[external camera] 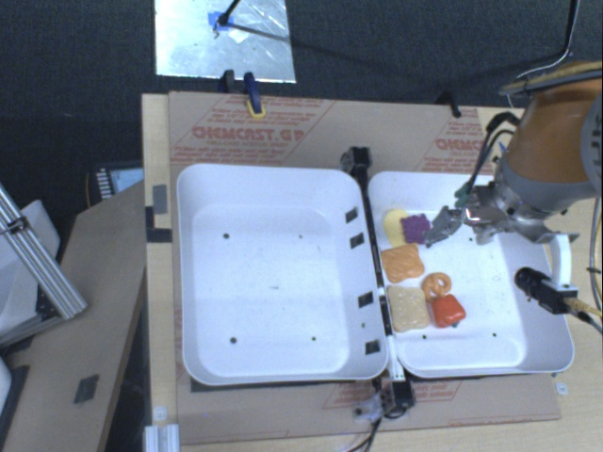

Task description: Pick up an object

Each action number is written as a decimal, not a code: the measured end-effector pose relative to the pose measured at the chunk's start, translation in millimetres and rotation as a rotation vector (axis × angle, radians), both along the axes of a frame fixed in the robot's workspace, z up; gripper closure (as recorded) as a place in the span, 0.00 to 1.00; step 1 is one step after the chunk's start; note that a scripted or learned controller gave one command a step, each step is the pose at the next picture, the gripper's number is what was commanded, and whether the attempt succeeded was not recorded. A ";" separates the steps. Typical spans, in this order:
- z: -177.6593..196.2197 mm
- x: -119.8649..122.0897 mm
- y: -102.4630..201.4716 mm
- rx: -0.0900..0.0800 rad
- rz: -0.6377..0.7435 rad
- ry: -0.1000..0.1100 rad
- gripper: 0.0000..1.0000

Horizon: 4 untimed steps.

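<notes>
Reaching in over the right bin (542, 351), we find the gripper (447, 224) just beside the purple piece (415, 227), near that bin's left wall; we cannot tell how its claw stands. Along that wall lie a yellow piece (395, 221), an orange slab (403, 262), a beige slab (408, 307), a pretzel-shaped ring (436, 283) and a red piece (448, 311).

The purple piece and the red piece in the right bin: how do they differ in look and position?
The purple piece is dark violet and blocky; the red piece is bright red-orange and rounder. The purple piece lies toward the far side of the right bin, against a yellow piece and close to the tool; the red piece lies nearer the camera, beside a small orange ring. Both are small and lie on the bin floor.
</notes>
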<state>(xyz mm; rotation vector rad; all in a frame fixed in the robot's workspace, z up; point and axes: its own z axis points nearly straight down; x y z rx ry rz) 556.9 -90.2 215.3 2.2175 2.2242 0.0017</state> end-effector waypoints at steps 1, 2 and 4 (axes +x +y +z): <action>-16.8 -66.9 -51.9 -0.001 -0.008 0.005 0.00; -135.1 -42.2 4.9 0.000 0.003 -0.002 0.00; -25.6 -35.3 111.5 0.004 0.013 -0.009 1.00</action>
